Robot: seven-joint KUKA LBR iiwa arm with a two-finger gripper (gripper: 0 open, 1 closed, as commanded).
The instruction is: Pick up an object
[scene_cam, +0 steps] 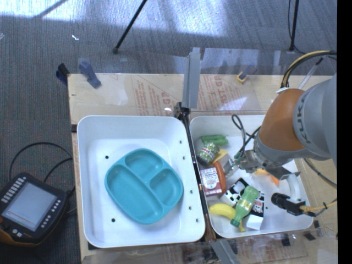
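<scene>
**Plastic, board and carpet: surfaces around the pincer**

The pincer (246, 164) sits at the end of an arm (308, 120) with a smooth, satin grey shell and a glossy orange band. Just below it lie a glossy green plastic bottle (245, 203) and a smooth yellow banana (222, 210) that looks like moulded plastic. Beside it to the left, a red packet (211, 180) has a shiny printed label. Underneath, the right bin (275, 227) is smooth white plastic, like the left bin (93, 147) well away from the pincer. In that one rests a matt teal plastic plate (144, 186). The bench (126, 92) looks like pale board under clear film, and the floor (33, 92) is rough grey carpet
</scene>
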